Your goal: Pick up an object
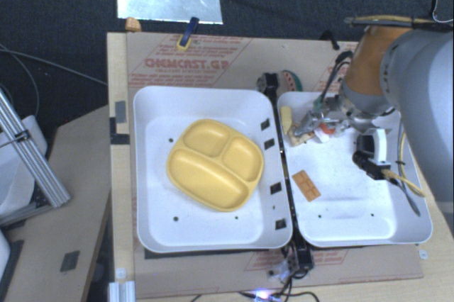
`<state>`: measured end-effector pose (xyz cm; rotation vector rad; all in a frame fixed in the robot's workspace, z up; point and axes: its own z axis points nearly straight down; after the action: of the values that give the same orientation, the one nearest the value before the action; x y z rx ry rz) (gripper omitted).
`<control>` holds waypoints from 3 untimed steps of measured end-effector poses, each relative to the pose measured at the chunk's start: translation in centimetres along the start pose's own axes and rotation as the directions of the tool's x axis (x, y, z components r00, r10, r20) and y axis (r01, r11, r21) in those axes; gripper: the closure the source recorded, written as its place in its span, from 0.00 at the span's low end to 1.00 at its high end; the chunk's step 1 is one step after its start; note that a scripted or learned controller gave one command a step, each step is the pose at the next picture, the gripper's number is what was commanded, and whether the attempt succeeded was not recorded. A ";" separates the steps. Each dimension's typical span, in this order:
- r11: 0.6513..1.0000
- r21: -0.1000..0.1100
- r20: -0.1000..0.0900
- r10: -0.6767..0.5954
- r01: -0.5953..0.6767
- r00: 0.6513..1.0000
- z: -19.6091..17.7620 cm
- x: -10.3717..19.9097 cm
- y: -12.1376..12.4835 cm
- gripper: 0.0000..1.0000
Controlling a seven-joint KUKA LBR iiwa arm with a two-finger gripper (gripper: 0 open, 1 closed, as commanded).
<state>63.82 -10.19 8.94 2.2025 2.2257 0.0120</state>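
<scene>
In the right bin [355, 219] an orange waffle-textured piece [306, 185] lies flat near the left wall. A pale yellow piece [286, 119] rests in the bin's far left corner, and a small red-and-white item [326, 130] sits just right of it. My gripper [306, 127] is low over that far left corner, right beside the pale yellow piece and partly covering the red-and-white item. The grey arm with its orange band [372, 66] reaches in from the right. A yellow divided plate [215, 164] lies in the middle of the left bin [145, 173].
Black clips [276, 187] line the divider between the two bins. Cables and a black connector [372, 159] hang off the wrist over the right bin. A blue-and-yellow tool [188, 32] lies on the cardboard behind the bins. An aluminium frame [28, 159] stands at the left.
</scene>
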 end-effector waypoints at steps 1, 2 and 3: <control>1.000 -0.003 -0.001 0.012 -0.012 1.000 -0.2 1.4 -7.2 0.00; 1.000 -0.007 -0.003 0.003 -0.003 1.000 -24.7 6.9 -11.7 0.00; 1.000 0.027 -0.004 0.008 -0.008 1.000 -8.9 10.0 -12.0 0.00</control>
<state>51.56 -0.28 17.62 2.2267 2.2326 -0.0143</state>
